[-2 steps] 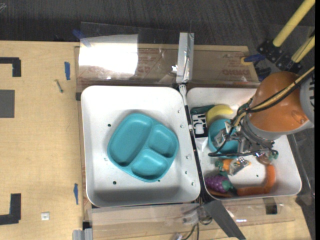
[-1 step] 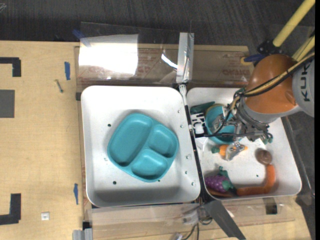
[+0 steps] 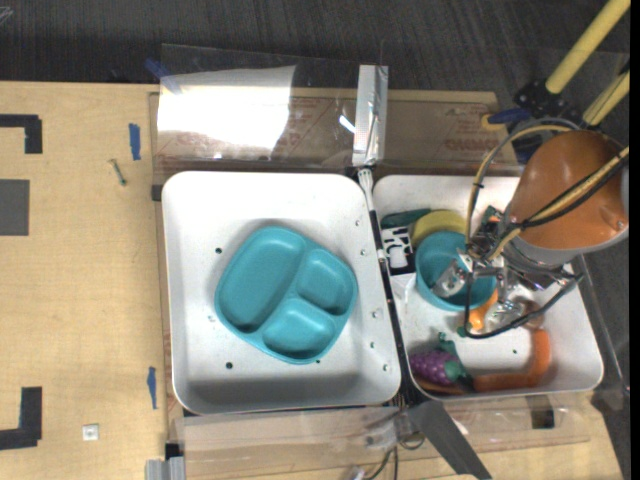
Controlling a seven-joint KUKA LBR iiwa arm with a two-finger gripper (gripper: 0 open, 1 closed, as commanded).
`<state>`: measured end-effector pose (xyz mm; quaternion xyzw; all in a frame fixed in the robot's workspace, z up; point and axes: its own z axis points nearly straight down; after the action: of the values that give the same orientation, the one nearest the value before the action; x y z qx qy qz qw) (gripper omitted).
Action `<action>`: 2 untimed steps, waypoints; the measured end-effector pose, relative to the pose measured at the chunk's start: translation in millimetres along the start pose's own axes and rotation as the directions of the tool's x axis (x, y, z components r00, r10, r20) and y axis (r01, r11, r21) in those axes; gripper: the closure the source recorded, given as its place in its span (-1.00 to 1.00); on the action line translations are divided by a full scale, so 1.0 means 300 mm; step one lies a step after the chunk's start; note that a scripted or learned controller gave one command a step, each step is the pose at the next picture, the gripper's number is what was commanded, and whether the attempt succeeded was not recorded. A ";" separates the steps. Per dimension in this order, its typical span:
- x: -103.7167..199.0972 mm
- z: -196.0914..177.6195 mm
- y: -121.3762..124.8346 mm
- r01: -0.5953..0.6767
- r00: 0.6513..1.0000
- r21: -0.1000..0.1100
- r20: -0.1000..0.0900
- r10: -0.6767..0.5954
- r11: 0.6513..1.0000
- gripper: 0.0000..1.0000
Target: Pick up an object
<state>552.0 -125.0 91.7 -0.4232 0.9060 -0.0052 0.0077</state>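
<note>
End effector (image 3: 470, 286) down over teal bowl (image 3: 440, 268)

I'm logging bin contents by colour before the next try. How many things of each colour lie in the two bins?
Teal: 2, the divided plate in the left bin and the cup in the right bin
Yellow: 1, the yellow piece
Purple: 1, the grapes
Orange: 1, the carrot
Total: 5
</note>
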 end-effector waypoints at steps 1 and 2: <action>0.048 0.001 -0.006 -0.009 1.000 -0.003 0.002 0.009 1.000 -1.00; 0.077 0.003 -0.054 0.065 0.998 -0.003 0.004 -0.065 0.998 -1.00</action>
<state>549.5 -153.0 90.8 -0.4524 0.8918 -0.0033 0.0086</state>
